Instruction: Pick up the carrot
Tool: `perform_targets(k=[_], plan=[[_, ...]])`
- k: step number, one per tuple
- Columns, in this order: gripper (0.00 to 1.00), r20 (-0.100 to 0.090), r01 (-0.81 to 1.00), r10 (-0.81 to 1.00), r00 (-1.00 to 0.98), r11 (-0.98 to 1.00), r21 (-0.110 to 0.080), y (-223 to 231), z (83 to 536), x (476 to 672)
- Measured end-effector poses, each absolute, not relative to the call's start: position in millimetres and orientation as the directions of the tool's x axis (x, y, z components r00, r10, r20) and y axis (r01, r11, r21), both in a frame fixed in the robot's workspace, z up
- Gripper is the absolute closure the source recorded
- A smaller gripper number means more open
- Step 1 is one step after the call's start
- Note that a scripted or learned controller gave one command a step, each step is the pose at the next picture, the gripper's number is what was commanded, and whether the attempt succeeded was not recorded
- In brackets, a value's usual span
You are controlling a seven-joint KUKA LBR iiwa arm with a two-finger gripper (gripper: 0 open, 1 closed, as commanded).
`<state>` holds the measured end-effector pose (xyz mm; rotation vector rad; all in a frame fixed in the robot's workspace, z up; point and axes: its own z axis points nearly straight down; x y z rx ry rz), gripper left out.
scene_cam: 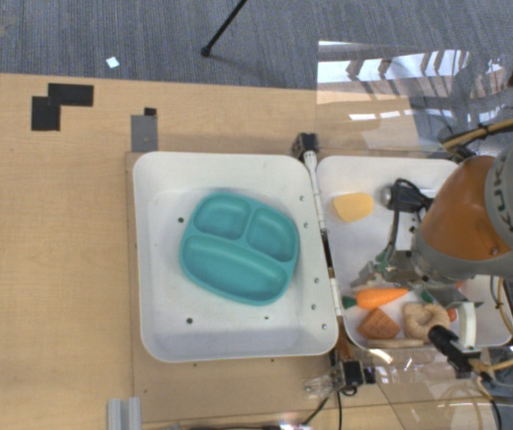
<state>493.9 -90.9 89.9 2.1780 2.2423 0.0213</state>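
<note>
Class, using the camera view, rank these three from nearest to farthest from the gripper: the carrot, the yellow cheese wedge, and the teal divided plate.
The gripper hangs low in the right bin.
1. Carrot: right bin, just below the gripper.
2. Yellow cheese wedge: right bin, upper left corner, above the gripper.
3. Teal divided plate: centre of the left bin, across the divider.

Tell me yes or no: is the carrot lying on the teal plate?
No. The carrot lies in the right bin, while the teal plate sits in the left bin.

Bright, even light; window glare upper right.
</note>
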Motion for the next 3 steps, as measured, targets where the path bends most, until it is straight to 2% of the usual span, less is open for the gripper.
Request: perform_targets(k=[1, 2, 3], plan=[[0.00, -0.009, 0.924, 0.924, -0.382, 0.382, 0.020, -98, 90, 494.4], [1.00, -0.008, 0.923, 0.923, -0.384, 0.384, 0.027, -96, 102, 498.0], [1.00, -0.012, 0.922, 0.922, -0.386, 0.386, 0.034, -95, 113, 501.2]])
